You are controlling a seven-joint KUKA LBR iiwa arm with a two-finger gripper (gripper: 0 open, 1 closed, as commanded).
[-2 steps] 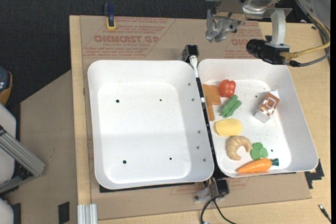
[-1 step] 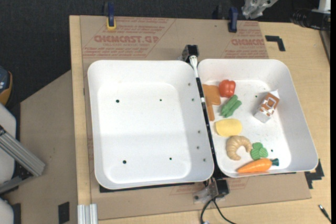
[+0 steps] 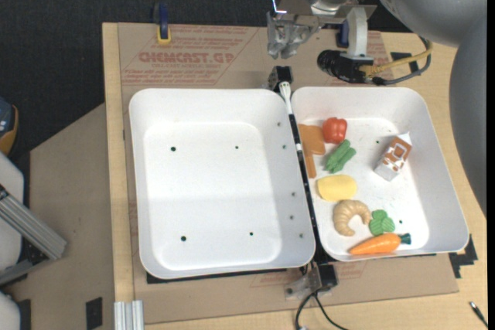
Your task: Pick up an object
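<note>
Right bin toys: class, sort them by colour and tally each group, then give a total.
Orange (flat wedge, carrot): 2
Green (pod, leafy piece): 2
Red tomato: 1
Yellow lump: 1
Tan croissant: 1
White-brown carton: 1
Total: 8

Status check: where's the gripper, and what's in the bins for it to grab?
Gripper up high, beyond the bins' far edge. Nothing seen between fingers. Toy food bunched in right bin: tomato, croissant, carrot. Nothing blocking the way down.
</note>
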